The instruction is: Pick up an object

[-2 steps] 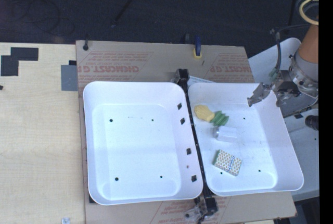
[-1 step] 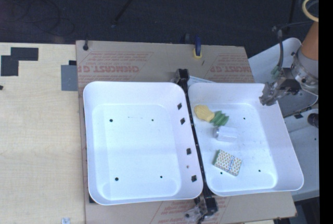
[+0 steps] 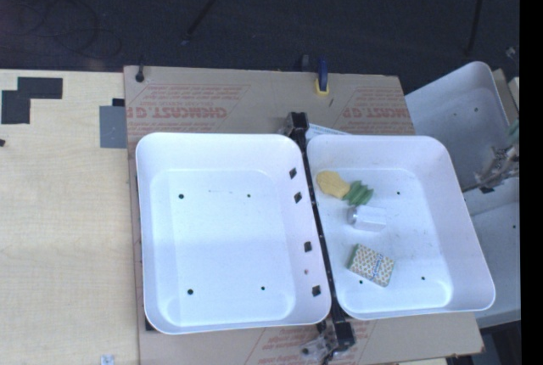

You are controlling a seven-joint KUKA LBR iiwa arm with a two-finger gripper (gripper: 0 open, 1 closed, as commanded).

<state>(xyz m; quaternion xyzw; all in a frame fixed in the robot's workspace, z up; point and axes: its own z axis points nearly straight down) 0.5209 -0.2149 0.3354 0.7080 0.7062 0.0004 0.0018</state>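
Right bin [image 3: 441,160] | yellow obj [image 3: 333,183], clear cup [image 3: 366,220], patterned pkt [image 3: 372,264] mid-floor, off walls | tool state: can't tell

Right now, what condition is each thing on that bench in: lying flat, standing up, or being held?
Yellow and green toy: lying in the right bin, untouched.
Small clear piece: lying loose just below the toy.
Patterned packet: lying flat, turned at an angle.
Left bin: resting flat beside the right bin.

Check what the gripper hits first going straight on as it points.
Unclear: the gripper seems to be the blurred part at the right edge, heading unreadable. If pointing down, it likely meets the grey panel beside the right bin.
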